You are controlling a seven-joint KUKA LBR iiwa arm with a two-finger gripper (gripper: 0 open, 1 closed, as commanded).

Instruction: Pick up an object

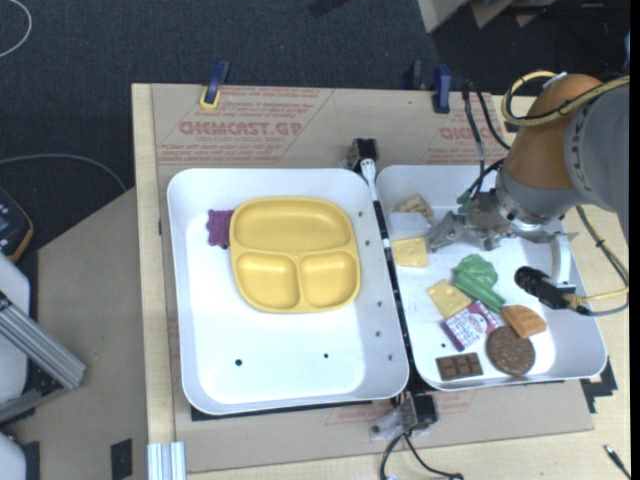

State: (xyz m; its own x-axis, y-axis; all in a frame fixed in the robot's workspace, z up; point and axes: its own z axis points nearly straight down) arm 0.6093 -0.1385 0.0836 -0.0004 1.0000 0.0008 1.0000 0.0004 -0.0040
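My gripper (pixel 447 233) hangs low over the upper middle of the right bin (pixel 590 343), on the grey arm with the orange band (pixel 548 148). It is just right of a pale yellow block (pixel 409 253) and below a beige piece (pixel 412 206). Close below and to its right lies a green toy (pixel 477 278). Further down are a yellow wedge (pixel 446 297), a pink packet (pixel 470 324), an orange-brown piece (pixel 524 319), a round brown cookie (pixel 511 351) and a chocolate bar (pixel 459 367). Nothing is visibly held.
The left bin (pixel 200 348) holds a yellow divided plate (pixel 295 252) with a purple item (pixel 218 227) at its left edge. A black part with a cable (pixel 541 288) sticks out over the right bin's right side. Clamps sit between the bins.
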